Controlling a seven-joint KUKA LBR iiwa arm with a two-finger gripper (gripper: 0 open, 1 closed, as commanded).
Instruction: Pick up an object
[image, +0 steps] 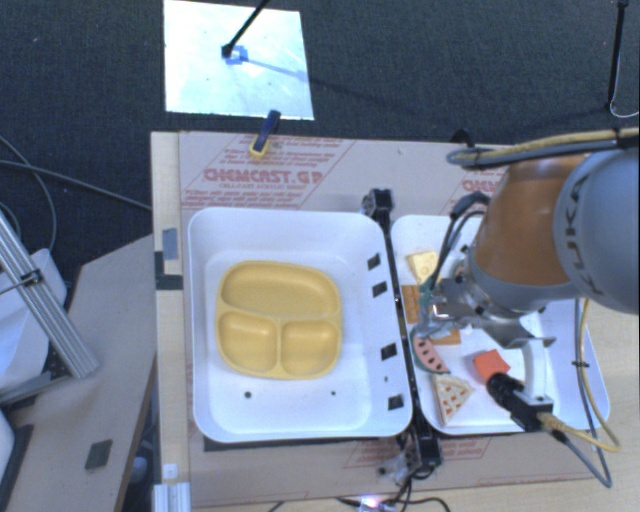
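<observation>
Landmark taken: yellow divided tray (279, 318), smooth moulded plastic, rounded oblong with one long compartment along the top and two smaller ones below, lying flat in the middle of the left bin (290, 232).

Left bin: shallow, glossy white, rounded corners, raised rim. To the right of the tray, touching rim to rim, the right bin (572, 404), same white moulded make. Black clips (380, 290) spaced along the shared edge between the two.

Right of the tray, inside the right bin, toy food pieces: a pale yellow cheese wedge (424, 265) toward the upper part; a watermelon slice (431, 355), red with dark seeds and a green rind, level with the tray's lower edge; a pizza slice (452, 396), triangular, tan with red dots, lower still; an orange-red block (491, 364) just right of the watermelon slice.

Arm (560, 235), grey shell with matte orange band, bulking over the right bin and hiding much of its floor. Hand (444, 308) hanging low beside the cheese wedge and above the watermelon slice; opening of the hand cannot be told, nothing seen gripped. Cables (596, 420) trailing over the bin's right rim.

Beneath both bins, a worktop (300, 170) faced with printed brown protective paper. Beyond the tray, far side, a small yellow-and-blue clamp (265, 135) at the edge of a pale sheet (238, 60).
</observation>
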